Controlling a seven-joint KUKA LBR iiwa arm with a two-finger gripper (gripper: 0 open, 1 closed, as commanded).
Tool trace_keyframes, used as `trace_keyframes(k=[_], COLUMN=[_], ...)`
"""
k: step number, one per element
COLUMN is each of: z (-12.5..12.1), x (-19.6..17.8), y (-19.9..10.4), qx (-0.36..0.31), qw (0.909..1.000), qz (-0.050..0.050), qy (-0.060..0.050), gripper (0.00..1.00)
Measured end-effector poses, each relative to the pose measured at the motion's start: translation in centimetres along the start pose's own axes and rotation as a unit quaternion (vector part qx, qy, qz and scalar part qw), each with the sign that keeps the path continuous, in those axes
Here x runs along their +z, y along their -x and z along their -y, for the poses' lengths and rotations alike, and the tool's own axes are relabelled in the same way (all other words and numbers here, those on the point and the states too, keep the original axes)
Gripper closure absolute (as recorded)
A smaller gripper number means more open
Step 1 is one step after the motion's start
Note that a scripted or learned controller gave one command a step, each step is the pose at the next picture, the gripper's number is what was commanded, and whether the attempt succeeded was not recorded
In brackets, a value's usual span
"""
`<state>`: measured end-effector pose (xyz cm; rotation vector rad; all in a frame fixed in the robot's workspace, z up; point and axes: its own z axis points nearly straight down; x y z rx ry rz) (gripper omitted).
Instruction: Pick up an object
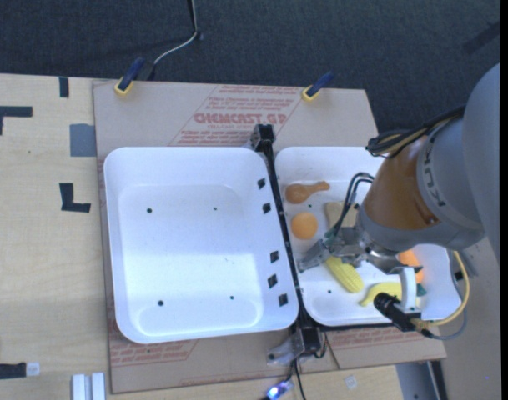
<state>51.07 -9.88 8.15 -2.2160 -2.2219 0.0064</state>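
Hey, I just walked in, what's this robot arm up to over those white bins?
The arm reaches into the right bin with its gripper low among small toy foods. A corn cob lies just beside the gripper, an orange ball and a tan spoon-shaped piece sit further back, and a yellow piece is near the front. Nothing is visibly held between the fingers yet. The left bin sits alongside.

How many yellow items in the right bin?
2. A corn cob lies mid-bin beside the gripper; a yellow banana-like piece lies near the front rim. The arm covers part of the right bin, so more may be hidden.
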Motion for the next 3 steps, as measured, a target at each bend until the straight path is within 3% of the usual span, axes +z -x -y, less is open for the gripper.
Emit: trace_keyframes(k=[1,2,3], z=[0.0,-0.2,-7.2], x=[-1.2,-10.6,-15.9], y=[0.2,-9.2,-14.7], qx=[0.002,-0.004,-0.002], qw=[1.0,1.0,1.0], qz=[0.001,-0.002,-0.001], qy=[0.001,0.005,0.006], gripper=[1.0,1.0,1.0])
